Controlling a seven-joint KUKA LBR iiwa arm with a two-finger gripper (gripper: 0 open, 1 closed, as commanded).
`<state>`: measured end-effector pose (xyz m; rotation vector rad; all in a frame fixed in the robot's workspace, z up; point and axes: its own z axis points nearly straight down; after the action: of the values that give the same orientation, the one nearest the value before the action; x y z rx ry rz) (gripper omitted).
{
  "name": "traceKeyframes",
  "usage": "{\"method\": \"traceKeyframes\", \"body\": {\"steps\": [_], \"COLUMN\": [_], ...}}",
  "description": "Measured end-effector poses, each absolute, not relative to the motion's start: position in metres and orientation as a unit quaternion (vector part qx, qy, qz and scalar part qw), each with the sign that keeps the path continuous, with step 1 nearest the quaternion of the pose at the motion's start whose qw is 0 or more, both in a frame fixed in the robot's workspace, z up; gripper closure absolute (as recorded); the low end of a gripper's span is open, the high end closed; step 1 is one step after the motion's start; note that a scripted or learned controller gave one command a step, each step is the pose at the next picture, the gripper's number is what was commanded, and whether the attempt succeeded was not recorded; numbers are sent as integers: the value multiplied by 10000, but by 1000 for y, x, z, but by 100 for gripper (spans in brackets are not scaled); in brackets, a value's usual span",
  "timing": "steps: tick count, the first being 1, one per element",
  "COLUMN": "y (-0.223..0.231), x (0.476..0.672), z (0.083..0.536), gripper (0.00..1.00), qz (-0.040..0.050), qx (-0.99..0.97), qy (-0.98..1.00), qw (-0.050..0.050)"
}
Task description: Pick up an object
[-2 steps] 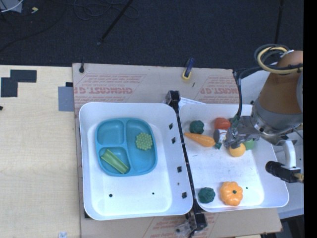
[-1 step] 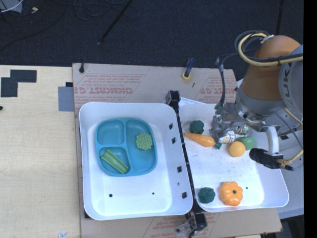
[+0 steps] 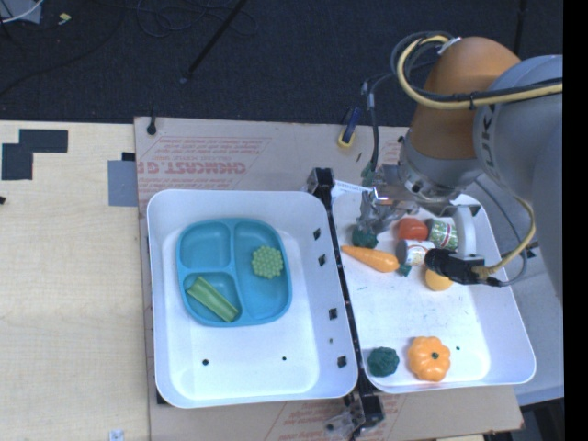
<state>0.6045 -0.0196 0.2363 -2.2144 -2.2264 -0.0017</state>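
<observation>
My gripper [image 3: 372, 215] hangs low in the right bin [image 3: 501, 338], near its upper left corner. Its tip sits right above a small dark green item [image 3: 365, 238], which it partly hides. An orange carrot [image 3: 370, 258] lies just below that item. To the right of the gripper are a red tomato [image 3: 412, 229], a small can [image 3: 444, 235], a little jar [image 3: 415, 255] and a yellow fruit [image 3: 438, 279]. Whether the gripper touches the green item cannot be made out.
A broccoli piece [image 3: 383, 361] and an orange pumpkin [image 3: 429, 357] lie at the right bin's front. The left bin [image 3: 184, 366] holds a blue divided plate [image 3: 197, 242] with a round green piece [image 3: 267, 261] and a green stalk [image 3: 211, 299]. The arm covers the right bin's back right.
</observation>
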Motion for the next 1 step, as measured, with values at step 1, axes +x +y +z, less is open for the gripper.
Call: {"method": "traceKeyframes", "body": {"steps": [1], "y": [0], "x": [614], "z": [216], "gripper": [100], "qz": [17], "qx": [-7065], "qy": [-7077], "qw": [18]}}
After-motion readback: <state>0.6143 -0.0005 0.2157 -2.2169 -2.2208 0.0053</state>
